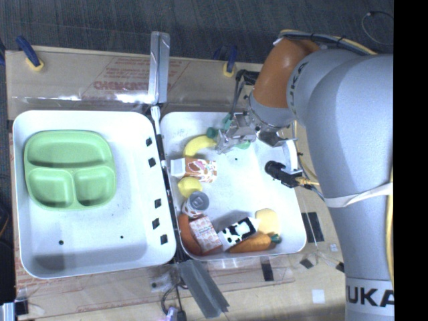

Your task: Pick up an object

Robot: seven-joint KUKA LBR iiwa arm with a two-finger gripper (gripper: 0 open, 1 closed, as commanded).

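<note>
The grey arm with the orange band is reaching in over the right-hand shallow white bin [294, 229], and its gripper [235, 136] is hanging low at the upper part of that bin, just beside the curved yellow banana [199, 144]. The metal tip is blending into the bright bin floor, so I cannot tell how the gripper is set or whether anything is caught in it.

The banana looks like the likeliest thing to be picked, lying close to the bin's left wall. Below it a round orange-and-white wrapped item [202, 169] is sitting near a small yellow lemon-like fruit [189, 186] and a grey can seen end-on [196, 201]. Along the lower edge a red-and-white packet [202, 233], a black-and-white patterned object [239, 230], an orange carrot [253, 243] and a pale yellow block [266, 218] are crowding together. The left-hand white bin [134, 246] is carrying a green compartment tray [67, 168].

From here the risk, as I judge it, is a closing beside the banana rather than around it: the fruit is curved and smooth, so a contact off its middle could be rolling it toward the wall. A descent too near the wrapped item could also be nudging that instead.
</note>
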